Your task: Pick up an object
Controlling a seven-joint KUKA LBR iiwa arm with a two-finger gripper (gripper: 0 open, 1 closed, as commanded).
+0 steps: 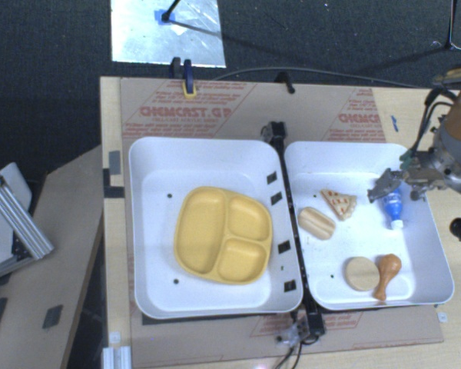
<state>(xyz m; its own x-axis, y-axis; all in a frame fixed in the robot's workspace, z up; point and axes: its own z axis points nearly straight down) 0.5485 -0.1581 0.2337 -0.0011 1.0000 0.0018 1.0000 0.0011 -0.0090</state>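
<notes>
Blue plastic with a white end: spotted a small bottle in the right bin, close to its right wall, and took it for the likeliest target. Saw the gripper poised right above the bottle's upper end, overlapping it in the slanted view; could not tell touching from hovering. Could not make out either whether the gripper stood spread or closed, owing to blur at its dark tip. Saw nothing plainly held.

Judged the step as the last lining-up before a descent. Would have centred over the bottle's body rather than its end, turned the wrist to close across the narrow width and not along the length, gone down nearly to the bin floor, then closed firmly. Reckoned a round bottle lying on its side apt to roll or squirt away from an off-centre pinch, and the nearby wall apt to crowd one side.

Noted the other pieces apart from the gripper: a pizza slice and a bread roll toward the bin's left, a round biscuit just beside a drumstick near the front edge. Found a yellow divided plate in the left bin, well away from the action.
</notes>
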